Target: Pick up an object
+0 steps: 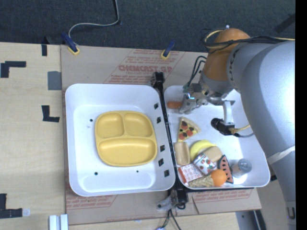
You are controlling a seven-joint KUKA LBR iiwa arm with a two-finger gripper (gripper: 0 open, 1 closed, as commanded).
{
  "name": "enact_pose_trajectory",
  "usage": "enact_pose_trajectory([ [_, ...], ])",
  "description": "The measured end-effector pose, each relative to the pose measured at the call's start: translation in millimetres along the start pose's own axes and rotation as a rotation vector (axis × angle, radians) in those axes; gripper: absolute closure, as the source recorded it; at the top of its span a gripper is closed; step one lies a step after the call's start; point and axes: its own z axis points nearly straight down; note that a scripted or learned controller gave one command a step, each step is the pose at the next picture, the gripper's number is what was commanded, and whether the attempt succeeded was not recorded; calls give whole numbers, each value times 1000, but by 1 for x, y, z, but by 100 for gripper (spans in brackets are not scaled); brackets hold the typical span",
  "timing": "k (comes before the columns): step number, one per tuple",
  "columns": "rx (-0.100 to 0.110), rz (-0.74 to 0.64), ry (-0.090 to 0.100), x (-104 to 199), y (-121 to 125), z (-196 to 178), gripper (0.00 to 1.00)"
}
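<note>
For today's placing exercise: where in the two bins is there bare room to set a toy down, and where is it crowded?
Bare floor rings the yellow divided plate in the left bin. The right bin is crowded along its near end, from the pizza slice to the orange.

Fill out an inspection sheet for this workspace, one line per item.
Surface: cardboard sheet on a wooden bench, under two white bins.
Job's things: right bin holds toy food: pizza slice, banana, orange, watermelon slice.
Clutter: yellow divided plate in the left bin.
Grippers: end effector low at the right bin's far corner.
Cables: one on the dark floor; more beside the wrist.
Surroundings: black tape marks on the bench.
</note>
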Motion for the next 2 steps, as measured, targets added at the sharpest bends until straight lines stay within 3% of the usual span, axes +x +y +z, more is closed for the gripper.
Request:
enact_pose_trajectory([
  [2, 10, 1, 1, 0, 3, 0, 0],
])
